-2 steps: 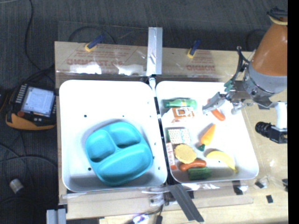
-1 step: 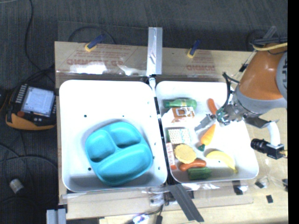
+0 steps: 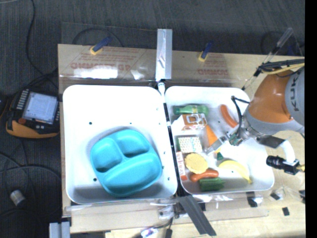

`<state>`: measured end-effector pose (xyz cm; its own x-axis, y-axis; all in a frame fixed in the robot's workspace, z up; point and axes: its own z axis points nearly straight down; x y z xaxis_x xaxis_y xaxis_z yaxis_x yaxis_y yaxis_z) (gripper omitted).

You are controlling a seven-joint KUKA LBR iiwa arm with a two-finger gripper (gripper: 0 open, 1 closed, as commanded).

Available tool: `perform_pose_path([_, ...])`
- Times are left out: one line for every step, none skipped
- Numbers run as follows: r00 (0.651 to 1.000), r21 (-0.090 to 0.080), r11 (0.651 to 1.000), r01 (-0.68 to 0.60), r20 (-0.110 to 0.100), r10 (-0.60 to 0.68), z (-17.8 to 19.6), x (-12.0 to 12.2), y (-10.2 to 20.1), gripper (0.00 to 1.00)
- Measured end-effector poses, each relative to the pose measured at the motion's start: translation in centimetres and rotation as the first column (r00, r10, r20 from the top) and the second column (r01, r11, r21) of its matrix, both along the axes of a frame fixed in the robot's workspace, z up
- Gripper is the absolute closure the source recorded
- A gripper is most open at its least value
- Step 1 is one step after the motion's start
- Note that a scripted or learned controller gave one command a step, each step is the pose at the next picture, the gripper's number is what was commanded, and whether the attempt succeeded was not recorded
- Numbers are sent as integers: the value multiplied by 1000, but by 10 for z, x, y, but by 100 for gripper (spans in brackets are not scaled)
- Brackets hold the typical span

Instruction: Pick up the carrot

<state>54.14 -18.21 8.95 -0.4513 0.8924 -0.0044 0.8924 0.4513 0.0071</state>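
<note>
Gripper beside carrot (tip pointing down-left).

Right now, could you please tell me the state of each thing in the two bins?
Carrot: lying in the right bin, beside the pincer, not lifted.
Blue tray: flat in the left bin, right way up.
Banana: lying loose.
Sausage: lying near the back wall.
Green bottle: on its side.
</note>
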Motion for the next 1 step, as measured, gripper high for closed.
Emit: perform_pose_path([1000,1,1000,0,5,0,10,2,1,100])
